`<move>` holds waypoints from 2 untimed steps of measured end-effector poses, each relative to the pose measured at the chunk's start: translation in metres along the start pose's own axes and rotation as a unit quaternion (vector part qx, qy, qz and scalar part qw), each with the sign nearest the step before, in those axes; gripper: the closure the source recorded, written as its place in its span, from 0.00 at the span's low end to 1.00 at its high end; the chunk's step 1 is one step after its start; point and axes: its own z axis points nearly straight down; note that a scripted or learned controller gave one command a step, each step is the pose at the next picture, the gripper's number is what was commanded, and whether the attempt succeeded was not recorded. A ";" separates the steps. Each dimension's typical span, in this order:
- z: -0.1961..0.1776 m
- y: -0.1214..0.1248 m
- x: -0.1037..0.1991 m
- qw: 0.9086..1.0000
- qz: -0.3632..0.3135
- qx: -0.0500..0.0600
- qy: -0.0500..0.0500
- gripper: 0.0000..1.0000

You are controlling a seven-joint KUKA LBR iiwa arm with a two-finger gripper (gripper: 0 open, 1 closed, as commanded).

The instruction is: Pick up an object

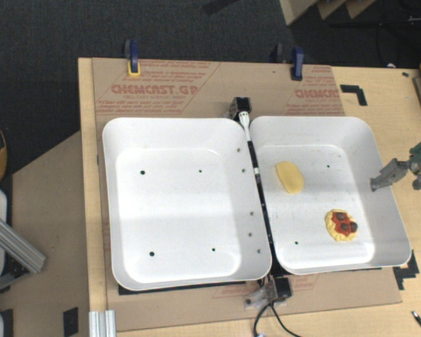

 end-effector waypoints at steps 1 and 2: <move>0.139 0.129 0.020 1.000 -0.004 -0.003 0.000 0.00; -0.061 0.155 0.070 1.000 -0.004 -0.011 -0.001 0.00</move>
